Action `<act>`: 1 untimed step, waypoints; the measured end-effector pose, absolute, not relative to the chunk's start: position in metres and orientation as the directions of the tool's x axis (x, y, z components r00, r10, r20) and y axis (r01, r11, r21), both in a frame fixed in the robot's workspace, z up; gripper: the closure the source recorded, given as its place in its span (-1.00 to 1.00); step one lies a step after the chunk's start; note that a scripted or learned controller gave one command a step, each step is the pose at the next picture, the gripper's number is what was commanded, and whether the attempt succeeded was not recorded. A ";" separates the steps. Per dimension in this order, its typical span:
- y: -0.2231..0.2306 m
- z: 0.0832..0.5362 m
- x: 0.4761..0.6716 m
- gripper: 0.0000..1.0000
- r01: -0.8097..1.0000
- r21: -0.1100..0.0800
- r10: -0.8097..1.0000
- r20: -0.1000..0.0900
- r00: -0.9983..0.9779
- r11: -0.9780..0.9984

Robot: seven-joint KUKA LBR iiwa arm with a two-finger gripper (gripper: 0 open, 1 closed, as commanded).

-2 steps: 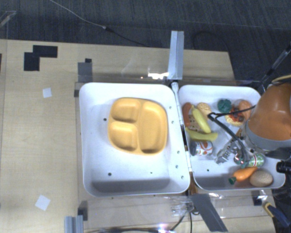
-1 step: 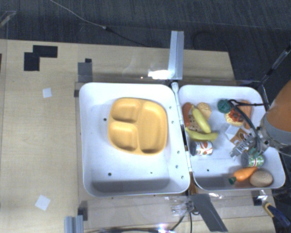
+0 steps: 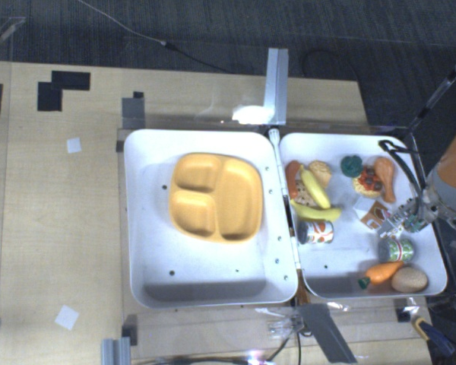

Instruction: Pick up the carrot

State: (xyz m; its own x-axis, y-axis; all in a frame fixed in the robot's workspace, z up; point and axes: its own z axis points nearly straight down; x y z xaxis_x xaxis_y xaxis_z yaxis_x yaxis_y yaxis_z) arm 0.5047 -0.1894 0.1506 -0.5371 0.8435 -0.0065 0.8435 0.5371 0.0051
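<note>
Reaching in from the right, the arm (image 3: 454, 175) had its gripper (image 3: 405, 220) low over the right bin (image 3: 342, 284), near the right wall, just above a small green can (image 3: 396, 249); I could not tell how its tips stood, and nothing was seen held in it. The carrot (image 3: 379, 274) lay near the front right corner of this bin, touching a beige potato-like thing (image 3: 409, 280), with the can close behind it. The left bin (image 3: 148, 226) carried a yellow divided tray (image 3: 216, 196), and a banana (image 3: 315, 190) lay by the left wall of the right bin.
</note>
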 end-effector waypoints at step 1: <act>-0.195 0.208 0.490 1.00 0.815 0.008 0.815 -0.010 -0.579 0.579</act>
